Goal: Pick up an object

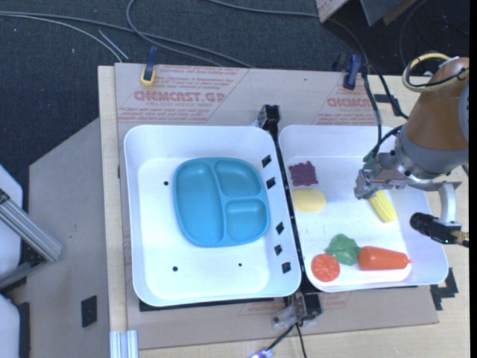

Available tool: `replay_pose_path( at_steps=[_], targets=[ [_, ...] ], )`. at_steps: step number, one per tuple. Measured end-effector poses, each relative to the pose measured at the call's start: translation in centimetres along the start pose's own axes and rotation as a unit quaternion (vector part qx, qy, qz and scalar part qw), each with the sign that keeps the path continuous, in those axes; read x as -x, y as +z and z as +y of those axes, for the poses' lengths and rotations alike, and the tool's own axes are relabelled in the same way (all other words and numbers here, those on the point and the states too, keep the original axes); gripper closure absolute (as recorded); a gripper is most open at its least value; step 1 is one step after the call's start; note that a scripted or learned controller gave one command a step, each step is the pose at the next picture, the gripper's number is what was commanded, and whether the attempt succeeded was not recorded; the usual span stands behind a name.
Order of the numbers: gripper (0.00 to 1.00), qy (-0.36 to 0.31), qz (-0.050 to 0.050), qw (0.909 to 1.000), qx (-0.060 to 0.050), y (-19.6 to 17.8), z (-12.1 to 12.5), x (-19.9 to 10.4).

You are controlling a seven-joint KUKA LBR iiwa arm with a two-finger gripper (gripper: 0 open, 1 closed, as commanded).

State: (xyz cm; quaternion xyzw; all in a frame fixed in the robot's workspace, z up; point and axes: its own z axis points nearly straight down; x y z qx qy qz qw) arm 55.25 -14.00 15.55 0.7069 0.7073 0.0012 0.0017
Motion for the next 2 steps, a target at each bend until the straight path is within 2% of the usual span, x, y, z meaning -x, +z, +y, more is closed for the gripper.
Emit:
replay_pose_path(
  at_steps=[1, 2],
  targets=[
    [1.00, -0.001, 0.000, 1.0000, 0.002, -6.2, 0.4, -0.7],
    [1.00, 0.000, 0.000, 1.0000, 0.000, -7.7, 0.5, -0.7]
  ],
)
